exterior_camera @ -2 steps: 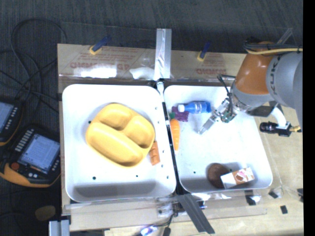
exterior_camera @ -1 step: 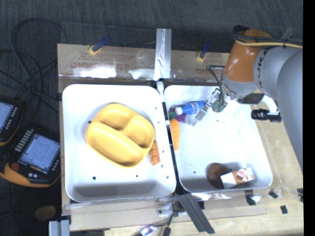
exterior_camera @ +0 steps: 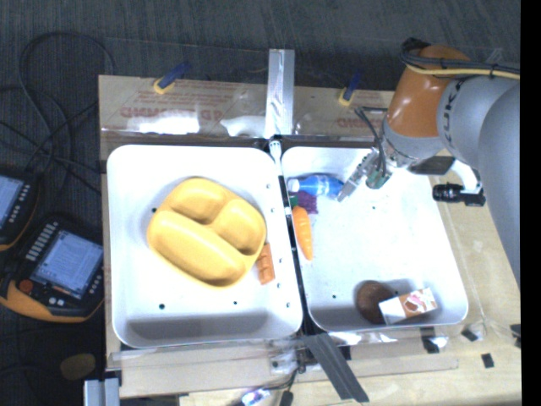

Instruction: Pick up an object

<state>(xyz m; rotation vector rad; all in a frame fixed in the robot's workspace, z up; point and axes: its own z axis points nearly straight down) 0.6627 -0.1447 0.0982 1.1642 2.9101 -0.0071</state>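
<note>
Take the metal divider post (exterior_camera: 281,91) at the back of the bench as your landmark, the upright strip standing where the two white bins meet. Far to its left, off the bench, you see a handheld pendant (exterior_camera: 57,269) with a lit screen lying on the dark floor, with black cables looping behind it. Nearer the post, still on its left, sits the left bin (exterior_camera: 135,311), and a big yellow, lumpy, bread-shaped object (exterior_camera: 207,229) takes up most of its middle. A small orange piece (exterior_camera: 265,265) lies against that yellow object's side, close to the wall the bins share. Directly in front of the post, just across that wall, an orange carrot (exterior_camera: 303,231) lies lengthwise in the right bin (exterior_camera: 423,235), and a blue object with a purple end (exterior_camera: 317,185) rests just behind it, touching or nearly touching the carrot's top. Right of the post, the gripper (exterior_camera: 362,174) hangs low over the back of the right bin, its tip just beside the blue object; you cannot tell how it is set. The orange band and grey arm (exterior_camera: 473,117) rise behind it. Furthest from the post, at the right bin's front corner, a brown round object (exterior_camera: 369,299) touches a small white carton (exterior_camera: 408,304).
</note>
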